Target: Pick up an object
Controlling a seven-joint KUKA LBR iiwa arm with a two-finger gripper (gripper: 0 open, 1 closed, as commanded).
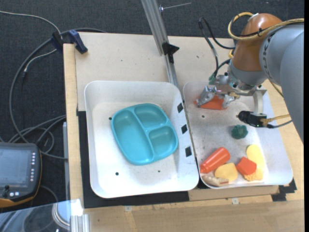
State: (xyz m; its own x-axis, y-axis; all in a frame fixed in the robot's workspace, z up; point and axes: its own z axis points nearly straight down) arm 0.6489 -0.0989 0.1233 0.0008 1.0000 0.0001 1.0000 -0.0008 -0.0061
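the grey arm [285,47] with its orange band [251,37] is reaching in from the right and is hanging over the upper part of the right white bin [275,144]. its jaws [212,94] are sitting low at the bin's upper left area, right at an orange-red piece [212,104] that is lying on the bin floor; the metal parts are overlapping the top of that piece, and i cannot tell whether the jaws are apart, together or clamped on it.

further down in the same bin, a small dark green object [238,132] is lying by itself near the middle. along the lower edge a cluster is lying close together: an orange-red carrot-like piece [215,159] at the left, a yellow lump [227,172] just beside it, an orange block [246,166] touching that, and a yellow piece [255,154] at the right.

the left white bin [96,129] is holding a teal divided plate [144,133] lying flat near its middle.

both bins are sitting side by side on the pale bench [120,52]. a metal pole [157,21] is slanting down toward the gap between the bins. a blue clamp [77,40] is gripping the bench's upper left corner, and a handheld screen unit [17,170] is lying on the dark floor at the left.
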